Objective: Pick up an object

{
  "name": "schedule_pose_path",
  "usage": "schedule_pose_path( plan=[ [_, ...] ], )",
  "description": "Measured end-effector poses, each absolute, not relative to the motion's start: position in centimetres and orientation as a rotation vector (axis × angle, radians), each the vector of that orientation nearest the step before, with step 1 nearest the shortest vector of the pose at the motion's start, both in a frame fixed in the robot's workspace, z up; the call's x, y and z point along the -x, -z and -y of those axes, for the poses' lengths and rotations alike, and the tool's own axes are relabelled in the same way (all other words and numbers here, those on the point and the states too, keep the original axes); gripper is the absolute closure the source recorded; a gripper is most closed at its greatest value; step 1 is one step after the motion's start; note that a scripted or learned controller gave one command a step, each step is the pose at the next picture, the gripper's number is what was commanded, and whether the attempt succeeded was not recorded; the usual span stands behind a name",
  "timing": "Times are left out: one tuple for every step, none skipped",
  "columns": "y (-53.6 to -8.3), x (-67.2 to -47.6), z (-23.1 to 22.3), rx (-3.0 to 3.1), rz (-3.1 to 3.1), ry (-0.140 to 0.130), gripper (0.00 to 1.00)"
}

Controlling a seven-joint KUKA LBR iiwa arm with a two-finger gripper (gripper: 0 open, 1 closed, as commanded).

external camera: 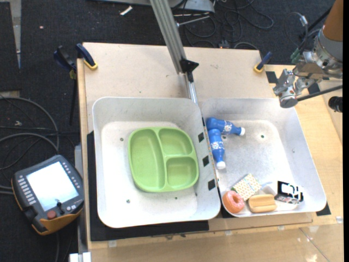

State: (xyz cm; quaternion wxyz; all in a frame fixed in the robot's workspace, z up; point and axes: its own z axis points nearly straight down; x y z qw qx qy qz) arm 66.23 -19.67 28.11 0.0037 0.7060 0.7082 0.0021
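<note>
Two shallow white bins sit side by side on the bench, and the green divided plate (163, 159) in the left bin (109, 113) serves as the landmark for everything else. It lies flat near the middle of its bin, its three compartments facing up.

Just right of the plate, across the wall where the bins meet, a blue-and-white bottle-like object (219, 139) lies in the right bin (283, 146); it looks like two pieces at an angle to each other, though whether they are joined is hard to make out. Further right of the plate and toward the near edge, a cluster of small items gathers in the right bin's front corner: an orange ring-shaped doughnut (235, 201), a speckled beige block (247, 185) touching it from behind, a tan bun-like piece (262, 203) just beside the doughnut, and a small black-and-white object (289, 191) at the far end of the row.

Well away from the plate, up and to the right, the gripper (287, 93) hangs above the right bin's far corner (nothing can be seen between its fingers). Whether it is spread or closed cannot be told from this angle.

Left of the plate, off the bench, a handheld control pendant (48, 192) rests on the dark floor.
</note>
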Motion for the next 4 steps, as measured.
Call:
schedule_pose_path(
  plan=[
    [-26.4, -66.3, 14.6, -2.215, -2.231, 0.0, 1.0],
    [-26.9, -66.6, 9.1, -2.213, -2.232, -0.002, 1.0],
    [-26.7, -66.0, 3.9, -2.214, -2.231, -0.001, 1.0],
    [-26.7, -66.5, -2.1, -2.212, -2.231, -0.003, 1.0]
  ],
)
